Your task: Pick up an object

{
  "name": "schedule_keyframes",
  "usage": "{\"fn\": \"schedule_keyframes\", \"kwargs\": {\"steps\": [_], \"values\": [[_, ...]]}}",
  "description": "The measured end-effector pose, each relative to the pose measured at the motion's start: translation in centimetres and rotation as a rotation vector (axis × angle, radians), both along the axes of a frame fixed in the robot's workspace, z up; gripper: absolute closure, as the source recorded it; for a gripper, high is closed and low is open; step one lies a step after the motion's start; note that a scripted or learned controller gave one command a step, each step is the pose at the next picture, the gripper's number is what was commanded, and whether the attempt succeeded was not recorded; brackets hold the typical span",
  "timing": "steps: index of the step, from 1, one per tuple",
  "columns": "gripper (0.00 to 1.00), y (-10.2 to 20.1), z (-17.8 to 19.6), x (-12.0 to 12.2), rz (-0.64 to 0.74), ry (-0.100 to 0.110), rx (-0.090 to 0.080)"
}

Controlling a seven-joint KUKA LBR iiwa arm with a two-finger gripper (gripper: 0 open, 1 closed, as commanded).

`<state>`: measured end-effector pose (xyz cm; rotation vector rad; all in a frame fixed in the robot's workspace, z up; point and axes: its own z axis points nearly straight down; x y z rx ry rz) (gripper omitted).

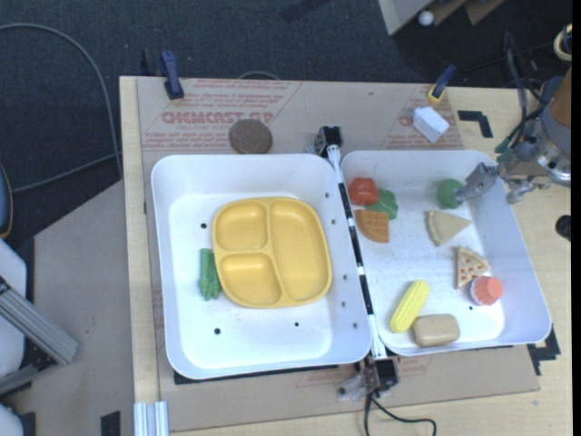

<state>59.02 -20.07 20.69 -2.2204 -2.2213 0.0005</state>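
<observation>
1. End effector [481, 182] sits over the far right corner of the right bin [531, 284], arm coming in from the right. Fingers look slightly spread with nothing between them, so open and not gripping.
2. Nearest candidate: green round piece [448, 192], just left of the end effector, close but apart. Likely the target, since the approach lines up with it. Round, no long axis.
3. Cream wedge [447, 226] is below-left, its tip pointing left.
4. Pizza slice [469, 266] is further below, long axis roughly vertical in view.
5. Corn cob [409, 304] is well below-left, long axis diagonal, upper end toward the end effector.
6. Yellow tray [270, 250] is in the left bin [172, 184], well away.
</observation>
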Motion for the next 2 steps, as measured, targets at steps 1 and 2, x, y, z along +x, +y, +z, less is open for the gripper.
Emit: {"fn": "schedule_keyframes", "kwargs": {"steps": [1, 2], "values": [[0.0, 3.6, -12.4, 6.6, 0.001, 0.001, 0.001], [1.0, 3.5, -11.1, 6.8, 0.002, -0.005, -0.003]]}}
